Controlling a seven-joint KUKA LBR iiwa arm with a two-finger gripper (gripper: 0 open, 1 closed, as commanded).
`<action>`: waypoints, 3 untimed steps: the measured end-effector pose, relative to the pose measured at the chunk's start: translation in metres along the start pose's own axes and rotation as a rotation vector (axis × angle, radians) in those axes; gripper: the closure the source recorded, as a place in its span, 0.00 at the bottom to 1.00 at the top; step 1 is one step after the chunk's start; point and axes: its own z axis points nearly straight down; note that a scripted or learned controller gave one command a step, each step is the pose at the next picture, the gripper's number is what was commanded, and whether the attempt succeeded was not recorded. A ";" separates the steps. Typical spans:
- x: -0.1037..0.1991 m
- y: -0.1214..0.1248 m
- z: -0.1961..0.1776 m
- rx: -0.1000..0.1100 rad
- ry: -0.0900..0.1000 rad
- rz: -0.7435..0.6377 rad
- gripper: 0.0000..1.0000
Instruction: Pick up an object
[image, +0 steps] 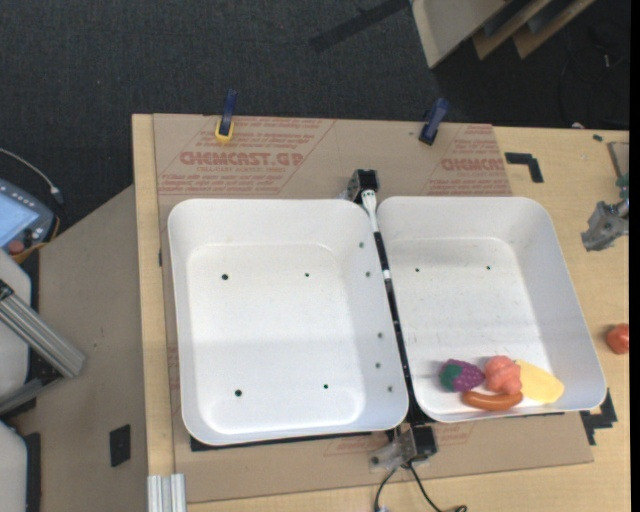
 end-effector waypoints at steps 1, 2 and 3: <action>0.000 0.001 -0.010 -0.004 -0.003 -0.001 1.00; -0.001 0.002 -0.021 -0.007 -0.005 -0.001 1.00; -0.001 0.002 -0.031 -0.011 -0.008 -0.001 1.00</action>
